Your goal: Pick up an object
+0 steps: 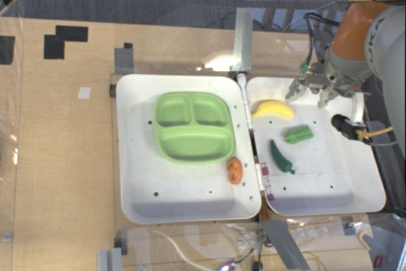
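Note:
In the right bin (355,190) lie a yellow banana (274,110) at the upper left, a light green block (298,134) near the middle, and a dark green pepper (281,157) below it. My gripper (309,95) hovers over the bin's far edge, just right of the banana and above the green block. It is open, its fingers spread with nothing between them. The grey arm with the orange band (353,35) comes in from the upper right.
The left bin (136,193) holds a green divided plate (193,126) and a small orange fruit (235,170) by its right wall. A metal post (243,38) stands behind the divider between the bins. Cables hang by the arm.

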